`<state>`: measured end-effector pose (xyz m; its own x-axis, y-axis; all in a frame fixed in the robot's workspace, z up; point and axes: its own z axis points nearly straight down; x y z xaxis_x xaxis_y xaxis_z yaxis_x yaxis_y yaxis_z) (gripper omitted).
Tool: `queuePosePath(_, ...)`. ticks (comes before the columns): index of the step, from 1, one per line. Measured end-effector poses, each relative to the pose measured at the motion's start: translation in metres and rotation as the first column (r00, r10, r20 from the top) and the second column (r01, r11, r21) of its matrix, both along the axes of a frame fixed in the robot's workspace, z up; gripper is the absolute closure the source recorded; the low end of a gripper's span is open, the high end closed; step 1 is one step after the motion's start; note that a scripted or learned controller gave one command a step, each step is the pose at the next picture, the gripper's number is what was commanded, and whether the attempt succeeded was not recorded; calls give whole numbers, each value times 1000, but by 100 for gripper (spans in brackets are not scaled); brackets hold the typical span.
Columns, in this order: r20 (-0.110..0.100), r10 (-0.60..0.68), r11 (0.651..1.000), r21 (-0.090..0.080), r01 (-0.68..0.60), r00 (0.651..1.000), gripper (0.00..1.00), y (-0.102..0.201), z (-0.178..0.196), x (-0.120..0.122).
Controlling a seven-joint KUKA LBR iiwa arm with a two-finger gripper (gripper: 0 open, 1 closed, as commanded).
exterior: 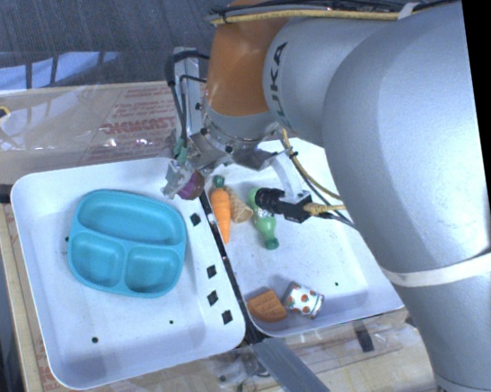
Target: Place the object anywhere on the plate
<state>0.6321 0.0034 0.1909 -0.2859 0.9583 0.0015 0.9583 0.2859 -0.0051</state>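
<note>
The blue three-compartment plate (128,241) lies in the left bin (58,344). My gripper (182,181) hangs over the rim between the two bins, just off the plate's upper right edge. It is shut on a small purple object (193,188), which shows between and below the fingers (171,185). The purple object is lifted, not resting on the plate. The arm's wrist and orange band (233,74) hide the back of the right bin.
In the right bin (359,297) lie an orange carrot (221,212) by the divider, a green piece (268,231), a brown bread slice (266,305) and a small white-and-red item (304,300). A black cable connector (281,204) hangs off the arm.
</note>
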Motion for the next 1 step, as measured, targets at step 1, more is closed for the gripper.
queuePosePath(1, 0, -1, 1000, 0, 1, 1000, 0, -1, 0, 0)
